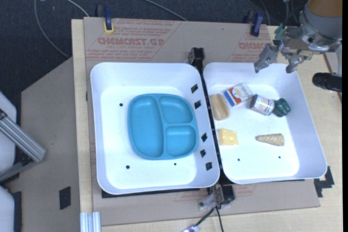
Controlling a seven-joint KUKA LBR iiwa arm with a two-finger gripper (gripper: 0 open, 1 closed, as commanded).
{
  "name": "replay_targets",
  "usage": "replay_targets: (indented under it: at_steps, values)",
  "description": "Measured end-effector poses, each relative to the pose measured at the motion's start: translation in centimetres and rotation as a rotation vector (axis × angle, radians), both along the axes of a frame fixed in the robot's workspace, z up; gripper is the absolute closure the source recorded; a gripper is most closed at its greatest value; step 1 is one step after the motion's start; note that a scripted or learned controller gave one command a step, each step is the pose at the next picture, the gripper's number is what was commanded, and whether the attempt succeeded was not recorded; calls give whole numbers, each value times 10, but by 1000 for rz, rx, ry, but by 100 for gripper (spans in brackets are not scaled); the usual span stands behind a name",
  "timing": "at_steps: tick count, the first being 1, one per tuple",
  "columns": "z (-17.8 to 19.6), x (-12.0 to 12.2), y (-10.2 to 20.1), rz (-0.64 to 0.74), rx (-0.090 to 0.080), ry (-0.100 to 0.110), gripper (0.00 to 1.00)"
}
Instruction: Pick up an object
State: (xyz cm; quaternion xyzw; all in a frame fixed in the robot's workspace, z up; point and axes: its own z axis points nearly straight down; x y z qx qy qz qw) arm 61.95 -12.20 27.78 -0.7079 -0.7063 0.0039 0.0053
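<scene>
- Bench board (163,35): flat tan sheet with faded red lettering along the far edge; matte surface, held by two blue clamps at the far side.
- Left shallow white plastic bin (109,171): rounded corners, smooth glossy walls, small dark spots on the floor. It holds one item only, the plate below.
- Right shallow white plastic bin (304,165): same shape, set just beside the left bin; black clips run along the seam between them. It holds five small items.
- Light blue plastic divided plate (162,125): rounded rectangle, smooth, three compartments, lying flat at the middle of the left bin.
- Grey metal two-finger gripper (277,62): hangs over the far rim of the right bin, fingers spread apart, nothing between them. Apart from all items.
- Small jar with a dark green cap (268,105): cylindrical, on its side, labelled body, in the far half of the right bin.
- Red, white and blue packet (237,94): flat, lying tilted, just left of the jar.
- Tan oblong bread-like piece (219,106): matte, rounded ends, near the bin's left wall.
- Beige cone-shaped piece (271,139): rough texture, lying on its side, nearer than the jar.
- Pale yellow blocky piece (228,137): roughly square, left of the cone.
</scene>
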Motion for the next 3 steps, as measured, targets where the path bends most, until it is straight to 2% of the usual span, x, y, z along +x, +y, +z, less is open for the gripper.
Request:
replay_targets:
  at_steps: [1,3]
  values:
    - [7,2,0,2,-2,-13,0]
    - [-110,-5,-9,2,0,-6,0]
